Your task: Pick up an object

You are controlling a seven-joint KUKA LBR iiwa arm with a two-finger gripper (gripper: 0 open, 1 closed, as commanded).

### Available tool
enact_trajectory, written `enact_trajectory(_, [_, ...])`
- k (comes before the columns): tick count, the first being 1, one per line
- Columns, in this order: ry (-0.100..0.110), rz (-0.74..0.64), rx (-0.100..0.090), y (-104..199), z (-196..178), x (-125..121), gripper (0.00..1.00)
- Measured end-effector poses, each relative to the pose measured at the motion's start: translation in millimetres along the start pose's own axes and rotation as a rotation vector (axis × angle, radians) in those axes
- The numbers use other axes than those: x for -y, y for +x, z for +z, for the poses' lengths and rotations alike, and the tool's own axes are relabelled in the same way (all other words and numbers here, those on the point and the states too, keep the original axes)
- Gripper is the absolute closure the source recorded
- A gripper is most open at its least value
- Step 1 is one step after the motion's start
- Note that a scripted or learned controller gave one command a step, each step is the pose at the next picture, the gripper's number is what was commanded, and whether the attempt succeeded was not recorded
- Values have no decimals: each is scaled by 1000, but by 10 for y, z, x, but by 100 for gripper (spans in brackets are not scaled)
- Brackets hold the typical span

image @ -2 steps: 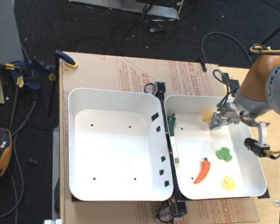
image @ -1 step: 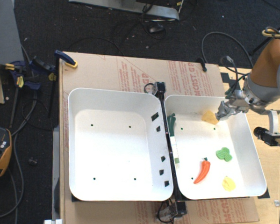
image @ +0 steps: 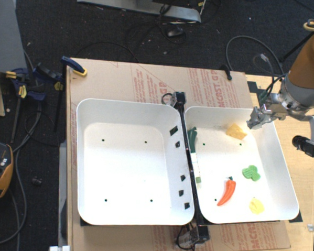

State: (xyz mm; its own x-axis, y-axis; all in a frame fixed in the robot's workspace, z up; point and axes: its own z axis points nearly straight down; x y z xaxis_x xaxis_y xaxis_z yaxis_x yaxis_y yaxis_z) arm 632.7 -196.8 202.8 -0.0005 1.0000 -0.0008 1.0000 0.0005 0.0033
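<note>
The two-finger gripper point(image: 255, 120) hangs over the right white bin's point(image: 280, 171) far corner, just beside the pale yellow wedge-shaped block point(image: 236, 131), likely its target; whether its pincer is parted or clenched I cannot tell

High slanted view over bins point(image: 89, 113)

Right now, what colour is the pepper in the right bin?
Orange-red with a green stem; the pepper shows in the camera view.
</note>
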Motion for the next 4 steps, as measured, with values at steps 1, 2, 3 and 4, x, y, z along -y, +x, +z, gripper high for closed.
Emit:
enact_trajectory(1, [3, -3, -2, 453, 22, 8, 100])
enact_trajectory(2, [2, -3, -2, 901, -90, 10, 100])
enact_trajectory(3, [4, -4, -2, 1498, -91, 16, 100])
enact_trajectory(4, [3, -5, -2, 2060, -159, 192, 100])
